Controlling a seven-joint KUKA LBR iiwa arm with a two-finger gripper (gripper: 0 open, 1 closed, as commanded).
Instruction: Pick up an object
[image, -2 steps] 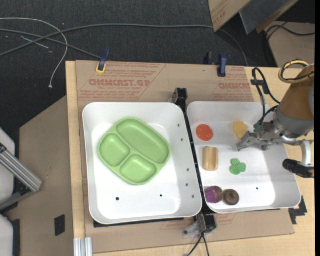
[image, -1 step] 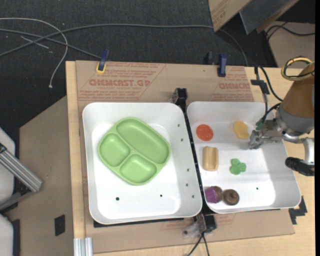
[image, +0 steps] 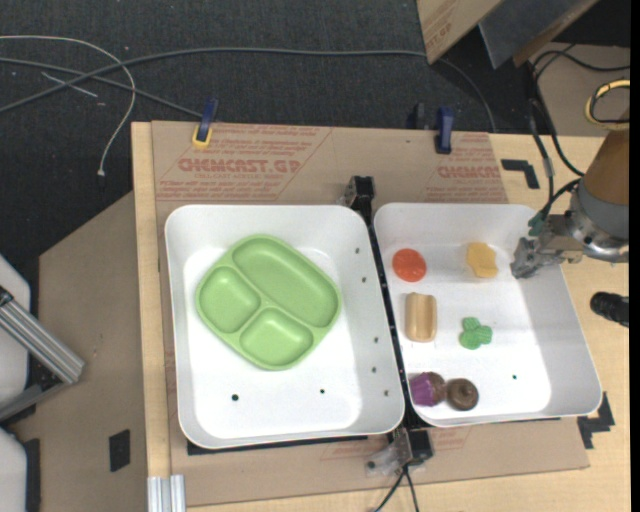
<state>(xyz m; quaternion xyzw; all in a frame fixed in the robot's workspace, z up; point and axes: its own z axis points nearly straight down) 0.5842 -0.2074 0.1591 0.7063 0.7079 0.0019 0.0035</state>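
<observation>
The right bin (image: 530, 330) holds several small food toys: an orange-red round piece (image: 408, 264), a yellow block (image: 482, 259), a tan bread-like piece (image: 420, 316), a green clump (image: 475, 334), a purple bunch (image: 427, 388) and a brown donut (image: 461, 394). My gripper (image: 527, 260) hangs at the bin's upper right edge, just right of the yellow block. Nothing shows between its fingers.
The left bin (image: 200, 240) carries a green three-compartment plate (image: 266, 300). A black clamp (image: 360, 190) sits between the bins at the back. Blue clips (image: 443, 130) pin the cardboard under the bins. Cables lie on the dark floor behind.
</observation>
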